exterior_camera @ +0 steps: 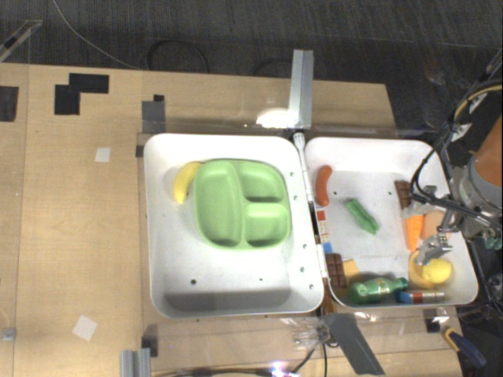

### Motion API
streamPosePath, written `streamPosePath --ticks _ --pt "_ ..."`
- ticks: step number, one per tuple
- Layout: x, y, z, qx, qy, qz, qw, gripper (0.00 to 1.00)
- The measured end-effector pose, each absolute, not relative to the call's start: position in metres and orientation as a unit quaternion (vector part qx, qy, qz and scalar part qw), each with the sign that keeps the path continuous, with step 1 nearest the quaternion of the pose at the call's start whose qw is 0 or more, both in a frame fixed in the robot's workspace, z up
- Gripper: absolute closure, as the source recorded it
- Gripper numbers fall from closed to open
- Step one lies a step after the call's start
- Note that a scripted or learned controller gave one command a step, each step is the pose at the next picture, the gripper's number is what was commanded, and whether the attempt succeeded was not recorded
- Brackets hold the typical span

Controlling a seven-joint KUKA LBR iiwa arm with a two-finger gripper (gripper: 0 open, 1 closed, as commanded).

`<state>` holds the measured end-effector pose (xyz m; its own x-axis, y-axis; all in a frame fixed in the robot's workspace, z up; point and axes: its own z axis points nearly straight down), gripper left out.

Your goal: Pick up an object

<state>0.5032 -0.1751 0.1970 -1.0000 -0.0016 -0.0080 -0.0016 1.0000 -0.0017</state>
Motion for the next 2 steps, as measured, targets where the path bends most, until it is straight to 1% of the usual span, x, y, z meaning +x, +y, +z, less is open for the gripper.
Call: streamPosePath --ticks 1,2 --pt "0.508 -0.203 0.096 -0.043 0.999 -0.0014 0.005 0.00" --pt "0.512 -0.202 0.108 -0.047 0.999 -0.0028 0.009 1.00"
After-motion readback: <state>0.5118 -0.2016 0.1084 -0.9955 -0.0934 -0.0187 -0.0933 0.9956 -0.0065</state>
